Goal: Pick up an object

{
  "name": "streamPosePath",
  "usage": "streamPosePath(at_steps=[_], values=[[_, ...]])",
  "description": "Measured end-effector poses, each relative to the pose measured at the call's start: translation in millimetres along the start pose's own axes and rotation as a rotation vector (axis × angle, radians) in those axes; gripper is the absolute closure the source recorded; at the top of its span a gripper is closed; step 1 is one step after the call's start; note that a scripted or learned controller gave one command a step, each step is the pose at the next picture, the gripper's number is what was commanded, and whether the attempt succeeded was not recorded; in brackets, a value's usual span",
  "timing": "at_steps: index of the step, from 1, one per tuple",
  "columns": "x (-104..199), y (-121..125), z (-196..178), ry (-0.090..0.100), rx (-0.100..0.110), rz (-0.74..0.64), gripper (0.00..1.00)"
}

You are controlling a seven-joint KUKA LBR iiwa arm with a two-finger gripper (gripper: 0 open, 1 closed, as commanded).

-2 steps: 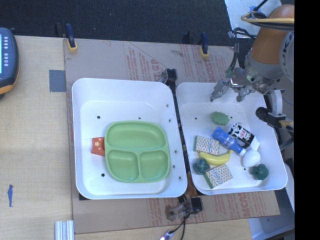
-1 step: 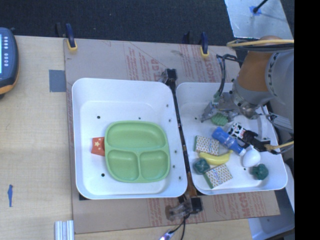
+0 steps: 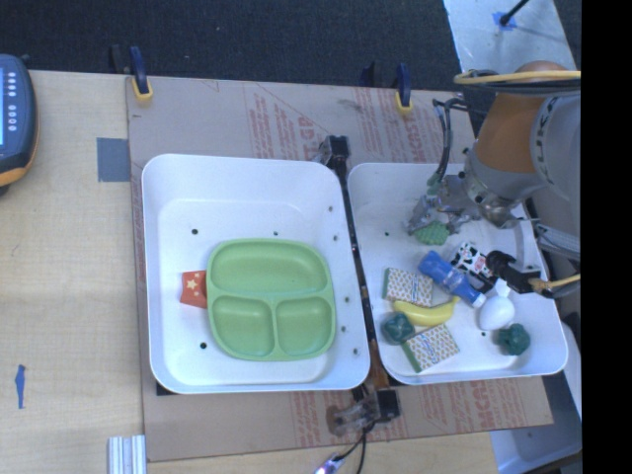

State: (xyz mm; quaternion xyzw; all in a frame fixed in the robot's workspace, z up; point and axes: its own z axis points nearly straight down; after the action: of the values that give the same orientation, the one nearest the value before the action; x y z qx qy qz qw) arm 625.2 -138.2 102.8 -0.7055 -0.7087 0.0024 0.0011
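The right bin (image 3: 390,181) holds several small objects: a green piece (image 3: 432,232), a blue bottle (image 3: 449,275), a black-and-white cow toy (image 3: 467,259), a yellow banana (image 3: 426,312), two patterned blocks (image 3: 408,285) (image 3: 431,346), a white egg shape (image 3: 495,314), a dark green lump (image 3: 513,339) and a teal lump (image 3: 399,329). My gripper (image 3: 432,212) is low in the back of this bin, directly over the green piece. The arm (image 3: 523,136) reaches in from the right above it.
The left bin (image 3: 158,265) carries a green divided plate (image 3: 270,298) with a small red block (image 3: 194,288) at its left side. A blue-and-yellow device (image 3: 14,117) sits at the bench's far left. Clamps (image 3: 139,77) hold the cardboard at the back.
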Motion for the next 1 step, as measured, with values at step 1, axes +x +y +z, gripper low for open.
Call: streamPosePath(at_steps=[1], values=[[62.1, -44.5, -94.8, 0.004, -0.009, -0.005, 1.00]])
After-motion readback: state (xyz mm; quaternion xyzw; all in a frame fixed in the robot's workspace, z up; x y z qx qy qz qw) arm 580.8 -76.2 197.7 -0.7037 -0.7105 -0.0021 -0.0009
